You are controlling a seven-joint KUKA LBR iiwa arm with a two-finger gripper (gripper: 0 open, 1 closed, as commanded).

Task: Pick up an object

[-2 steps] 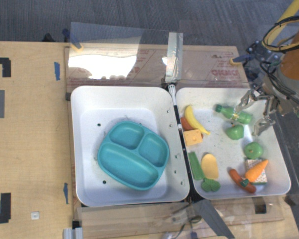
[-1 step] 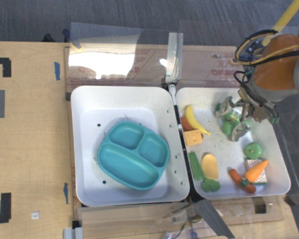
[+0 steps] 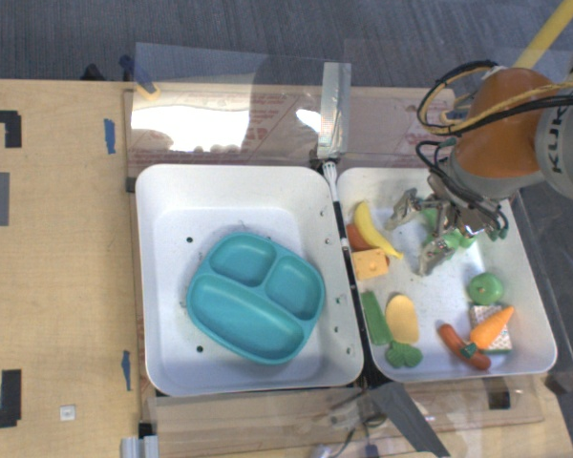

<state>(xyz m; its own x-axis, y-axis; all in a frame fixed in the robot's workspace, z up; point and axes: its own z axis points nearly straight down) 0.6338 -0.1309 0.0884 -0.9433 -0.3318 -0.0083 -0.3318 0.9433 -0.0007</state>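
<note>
Many toys crowd the right bin (image 3: 540,313).
Gripper (image 3: 437,235) jaws apart over green toy (image 3: 461,240); it may slip or bump the banana (image 3: 371,227).

You see grey carpet floor (image 3: 267,17) at twelve o'clock, a light wooden bench (image 3: 53,256) at nine with black markings (image 3: 5,127), and blue tape (image 3: 110,134).

The arm (image 3: 516,127) reaches down, end effector (image 3: 427,235) fingers spread.
</note>
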